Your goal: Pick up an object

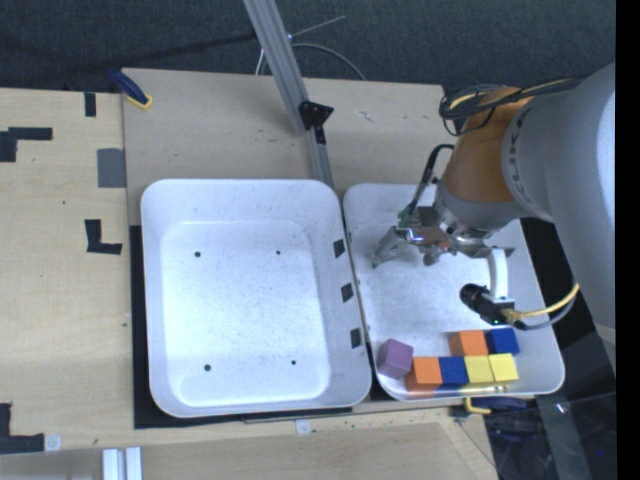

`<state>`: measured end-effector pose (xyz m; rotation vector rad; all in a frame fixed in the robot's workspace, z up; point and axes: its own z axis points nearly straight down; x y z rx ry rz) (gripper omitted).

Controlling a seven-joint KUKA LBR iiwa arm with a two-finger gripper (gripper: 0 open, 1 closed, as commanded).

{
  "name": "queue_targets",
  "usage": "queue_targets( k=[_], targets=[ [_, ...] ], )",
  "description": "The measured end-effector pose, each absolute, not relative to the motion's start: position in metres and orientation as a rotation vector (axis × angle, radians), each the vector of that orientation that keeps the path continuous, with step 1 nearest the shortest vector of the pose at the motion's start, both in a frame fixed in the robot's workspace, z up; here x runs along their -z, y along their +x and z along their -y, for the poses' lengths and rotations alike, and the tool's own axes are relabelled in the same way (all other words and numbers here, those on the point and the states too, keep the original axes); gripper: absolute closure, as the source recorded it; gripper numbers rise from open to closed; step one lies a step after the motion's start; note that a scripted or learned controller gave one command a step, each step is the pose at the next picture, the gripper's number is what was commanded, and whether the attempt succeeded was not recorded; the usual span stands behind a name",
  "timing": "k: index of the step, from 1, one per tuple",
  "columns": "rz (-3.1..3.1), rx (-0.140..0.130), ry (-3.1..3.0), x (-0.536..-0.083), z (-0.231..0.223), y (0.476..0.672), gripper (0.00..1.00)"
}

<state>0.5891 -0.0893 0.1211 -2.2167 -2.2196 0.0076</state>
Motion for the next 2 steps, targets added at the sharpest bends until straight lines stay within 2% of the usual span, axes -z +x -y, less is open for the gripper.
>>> queue_targets(
  k=[1,2],
  targets=[
    [2.219,-0.005,-2.222,-0.090,0.121,0.609,0.00],
    [2.225,0.000,-2.216,-0.092,0.087,0.615,0.00]
  ],
)
